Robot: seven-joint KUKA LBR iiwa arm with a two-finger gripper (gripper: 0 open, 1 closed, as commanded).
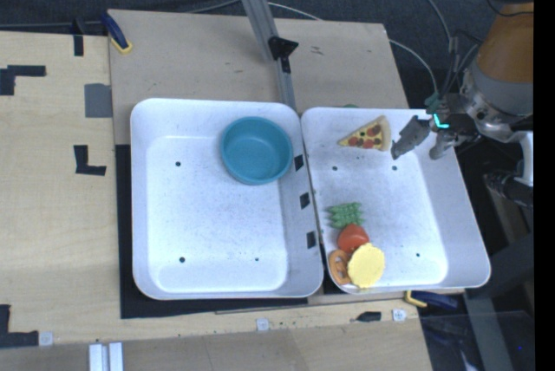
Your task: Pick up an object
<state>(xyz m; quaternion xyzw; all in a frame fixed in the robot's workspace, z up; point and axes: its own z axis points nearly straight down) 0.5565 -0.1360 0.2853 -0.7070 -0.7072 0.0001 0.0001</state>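
**Open gripper poised just right of a pizza slice in the right-hand bin**

Two shallow white bins are seen from above, side by side on a tan bench. In the right bin (451, 213), a toy pizza slice (367, 135) lies near the far edge. It is triangular, with its pointed tip aimed left and its wider crust end on the right, so its long axis runs roughly across the view.

The gripper (420, 139) is held over the same bin, just to the right of the slice's crust end and at about the same depth in the view. Its two dark fingers are spread apart, with nothing between them. The grey arm with its orange band enters from the right edge.

The slice is judged to be the nearest object, and a short shift leftward would likely be needed to bring the fingers over it.

Nearer the front of the right bin, a green leafy toy (345, 212), a red tomato (352, 237) and a yellow piece (366, 264) are clustered together, well apart from the gripper. A blue bowl (256, 150) sits in the left bin (173, 222).
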